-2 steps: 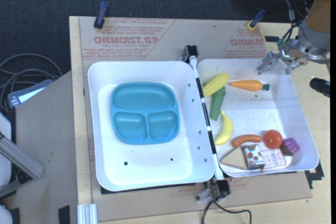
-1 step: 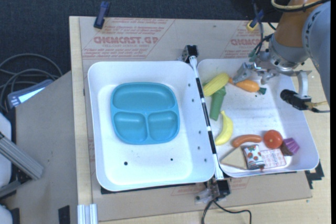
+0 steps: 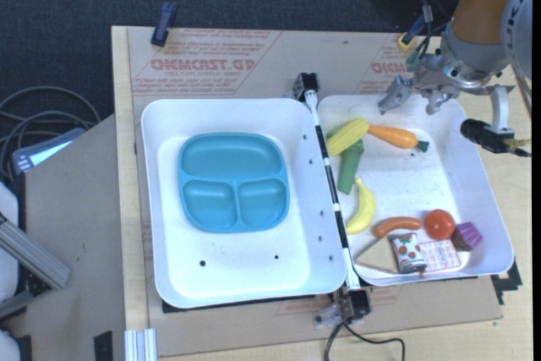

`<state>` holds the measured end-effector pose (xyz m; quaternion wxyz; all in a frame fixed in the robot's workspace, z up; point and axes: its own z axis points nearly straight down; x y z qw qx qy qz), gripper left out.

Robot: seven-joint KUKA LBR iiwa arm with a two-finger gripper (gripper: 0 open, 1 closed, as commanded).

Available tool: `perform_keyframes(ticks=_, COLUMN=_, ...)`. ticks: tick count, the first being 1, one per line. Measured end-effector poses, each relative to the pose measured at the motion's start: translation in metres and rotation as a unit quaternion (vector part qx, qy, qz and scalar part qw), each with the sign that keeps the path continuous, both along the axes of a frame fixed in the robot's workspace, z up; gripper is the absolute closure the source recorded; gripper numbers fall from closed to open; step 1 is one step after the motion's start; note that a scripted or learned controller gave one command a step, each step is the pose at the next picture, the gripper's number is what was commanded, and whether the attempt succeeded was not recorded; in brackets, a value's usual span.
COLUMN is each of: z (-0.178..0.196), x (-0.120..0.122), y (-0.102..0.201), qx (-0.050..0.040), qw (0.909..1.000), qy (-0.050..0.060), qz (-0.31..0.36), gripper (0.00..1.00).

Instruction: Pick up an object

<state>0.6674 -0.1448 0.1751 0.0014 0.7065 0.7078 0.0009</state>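
My gripper (image 3: 414, 99) hangs over the far edge of the right bin (image 3: 473, 182), open, with nothing between its two grey fingers. Just below it lies an orange carrot (image 3: 393, 135). A yellow corn cob (image 3: 347, 135) and a green cucumber (image 3: 350, 167) lie to the carrot's left. Nearer the front are a yellow banana (image 3: 363, 208), an orange sausage (image 3: 396, 226), a red tomato (image 3: 439, 224), a purple piece (image 3: 467, 235) and a small printed carton (image 3: 420, 254).
The left bin (image 3: 161, 207) holds a blue three-compartment plate (image 3: 233, 181). A black clamp (image 3: 305, 84) sits at the far end of the divider between the bins. A blue clip (image 3: 163, 23) lies on the cardboard at the back left.
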Motion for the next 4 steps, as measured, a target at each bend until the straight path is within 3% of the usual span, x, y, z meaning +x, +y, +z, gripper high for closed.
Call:
perform_keyframes(ticks=1, z=-0.036, x=-0.001, y=0.002, qx=0.0007, qw=1.0, qy=0.003, qz=0.0, gripper=0.0)
perform_keyframes(ticks=2, z=-0.08, x=-0.01, y=0.003, qx=-0.0057, qw=0.9999, qy=-0.009, qz=-0.001, gripper=0.0)
perform_keyframes(ticks=3, z=-0.066, x=-0.008, y=0.001, qx=-0.0072, qw=0.9999, qy=-0.011, qz=-0.001, gripper=1.0)
perform_keyframes(ticks=4, z=-0.067, x=-0.009, y=0.001, qx=-0.007, qw=0.9999, qy=-0.011, qz=-0.001, gripper=0.0)
